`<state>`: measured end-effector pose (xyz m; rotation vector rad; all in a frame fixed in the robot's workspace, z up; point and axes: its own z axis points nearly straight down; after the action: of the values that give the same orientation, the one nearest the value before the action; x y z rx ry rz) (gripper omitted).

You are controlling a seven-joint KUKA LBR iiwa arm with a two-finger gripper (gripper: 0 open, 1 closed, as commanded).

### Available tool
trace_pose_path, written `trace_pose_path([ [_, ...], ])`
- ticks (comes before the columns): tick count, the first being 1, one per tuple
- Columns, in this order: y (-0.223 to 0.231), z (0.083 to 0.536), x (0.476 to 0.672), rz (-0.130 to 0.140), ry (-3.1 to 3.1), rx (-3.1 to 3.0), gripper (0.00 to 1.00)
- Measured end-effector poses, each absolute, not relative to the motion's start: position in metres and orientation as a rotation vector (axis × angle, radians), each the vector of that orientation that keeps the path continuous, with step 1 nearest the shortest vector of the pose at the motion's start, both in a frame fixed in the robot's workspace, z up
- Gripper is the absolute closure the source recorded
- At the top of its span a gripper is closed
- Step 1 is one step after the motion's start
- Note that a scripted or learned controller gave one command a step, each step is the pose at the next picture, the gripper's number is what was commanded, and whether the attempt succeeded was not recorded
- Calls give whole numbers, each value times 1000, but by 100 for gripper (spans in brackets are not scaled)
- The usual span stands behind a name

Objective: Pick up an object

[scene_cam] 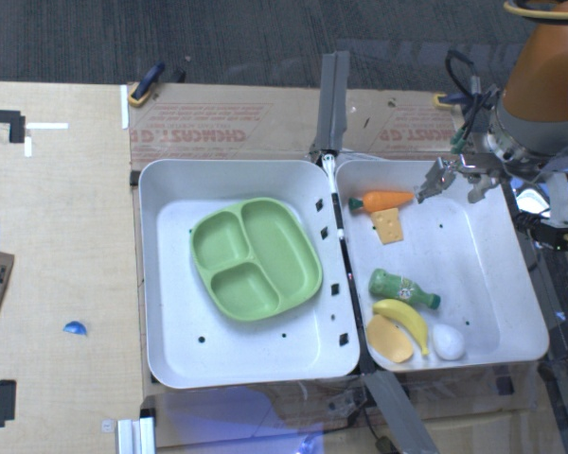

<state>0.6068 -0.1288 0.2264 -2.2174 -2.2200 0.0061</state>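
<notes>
Hovering: two-finger gripper [452,183], jaws spread, nothing grasped, beside orange plastic carrot [383,200]. Carrot likely light, rigid, slippery; grip mid-body.

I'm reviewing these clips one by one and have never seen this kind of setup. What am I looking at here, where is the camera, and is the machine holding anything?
One fixed camera looks down at a slant on a bench with two shallow white bins. The left bin holds a green divided plate. The right bin holds toy food: a carrot, a cheese slice, a green bottle, a banana, an orange slice-like piece and a white egg. The grey and orange shape at top right is a robot arm. Its gripper hangs over the right bin's far end, beside the carrot, with nothing between its fingers.
</notes>
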Motion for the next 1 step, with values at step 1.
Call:
trace_pose_path([
  [1, -112, 112, 632, 4, -2365, -2065, 0],
])
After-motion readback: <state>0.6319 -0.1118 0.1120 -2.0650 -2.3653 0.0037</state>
